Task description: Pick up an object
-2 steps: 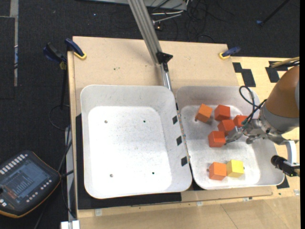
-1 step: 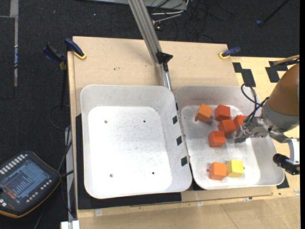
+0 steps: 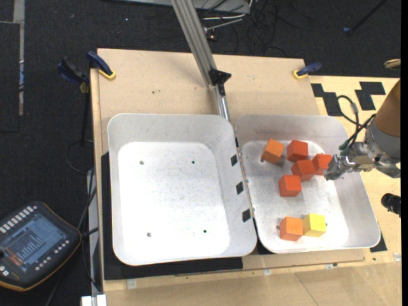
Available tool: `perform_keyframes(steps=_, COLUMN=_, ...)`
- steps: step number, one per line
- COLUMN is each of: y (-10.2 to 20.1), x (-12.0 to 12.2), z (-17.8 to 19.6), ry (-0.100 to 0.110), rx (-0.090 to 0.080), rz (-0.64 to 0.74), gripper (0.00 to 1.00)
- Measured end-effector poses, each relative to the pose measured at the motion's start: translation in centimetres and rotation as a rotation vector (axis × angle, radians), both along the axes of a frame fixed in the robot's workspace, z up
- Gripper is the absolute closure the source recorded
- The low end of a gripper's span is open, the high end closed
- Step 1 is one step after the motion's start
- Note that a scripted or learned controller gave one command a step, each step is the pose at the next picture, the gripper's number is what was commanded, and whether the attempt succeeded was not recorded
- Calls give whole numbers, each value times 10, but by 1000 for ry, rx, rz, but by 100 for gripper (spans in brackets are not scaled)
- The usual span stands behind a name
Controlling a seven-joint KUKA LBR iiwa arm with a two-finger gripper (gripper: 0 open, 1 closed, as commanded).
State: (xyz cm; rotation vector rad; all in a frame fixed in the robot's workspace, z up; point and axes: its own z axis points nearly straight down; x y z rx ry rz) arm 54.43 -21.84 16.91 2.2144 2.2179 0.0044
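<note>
Dark carpet surrounds a plywood counter (image 3: 166,81) carrying two white bins, with the arm reaching into the right one.

Low over the right bin (image 3: 357,222), the pincer (image 3: 333,169) sits at a red block (image 3: 322,162); whether it is spread or pinching I cannot tell. That block touches a cluster: two red cubes (image 3: 297,150) (image 3: 304,168), an orange cube (image 3: 273,152) further left, another red cube (image 3: 290,185) below. An orange block (image 3: 291,227) and a yellow block (image 3: 315,224) lie near the front wall, touching. This looks like the grasp step; next comes a firm pinch and a straight lift. Cube-shaped, the block has no long axis; it sits slightly rotated. The left bin (image 3: 127,132) lies alongside.
</note>
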Motion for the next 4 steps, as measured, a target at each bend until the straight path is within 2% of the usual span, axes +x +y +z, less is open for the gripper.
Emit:
perform_keyframes(steps=1, y=-2, x=-3, z=44, ry=1, rx=0, rz=0, gripper=100)
perform_keyframes(steps=2, y=-2, x=-6, z=107, ry=-2, rx=-1, rz=1, gripper=100)
perform_keyframes(steps=3, y=54, x=-3, z=91, ry=7, rx=4, rz=6, gripper=100)
perform_keyframes(steps=4, y=115, x=0, z=90, ry=7, rx=6, rz=8, gripper=100)
